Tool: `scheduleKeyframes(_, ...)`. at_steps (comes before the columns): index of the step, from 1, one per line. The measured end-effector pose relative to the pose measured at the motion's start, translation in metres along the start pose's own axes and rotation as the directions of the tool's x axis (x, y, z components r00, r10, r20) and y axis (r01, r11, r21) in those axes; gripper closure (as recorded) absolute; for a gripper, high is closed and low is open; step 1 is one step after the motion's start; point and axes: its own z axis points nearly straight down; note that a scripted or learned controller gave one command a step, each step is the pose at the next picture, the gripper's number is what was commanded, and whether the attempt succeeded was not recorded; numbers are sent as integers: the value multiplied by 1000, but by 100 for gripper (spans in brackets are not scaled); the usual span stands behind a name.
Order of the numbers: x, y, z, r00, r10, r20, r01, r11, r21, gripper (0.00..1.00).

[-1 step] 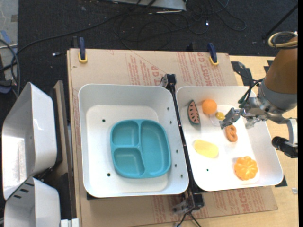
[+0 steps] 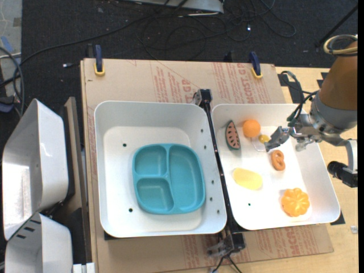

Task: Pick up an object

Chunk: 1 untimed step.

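bench (image 2: 170,75): cardboard-topped, ctr frame | 2 clamps at top edge: yellow (image 2: 99,60) upper L, yellow-blue (image 2: 255,65) upper R | L bin (image 2: 108,152): teal 3-compartment tray (image 2: 168,178) | spare white bins (image 2: 28,164) stacked far L | cables (image 2: 170,21) on dark floor, top

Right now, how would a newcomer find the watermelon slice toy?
Look in the right white bin, at its upper left corner beside the wall shared with the other bin. The watermelon slice lies left of the orange ball: the sole dark-rinded, red wedge with seeds among yellow and orange pieces.
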Motion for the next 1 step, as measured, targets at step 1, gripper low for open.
scheduleKeyframes(1,-5,-4,45,1000,3,0,-3,1000,3,0)
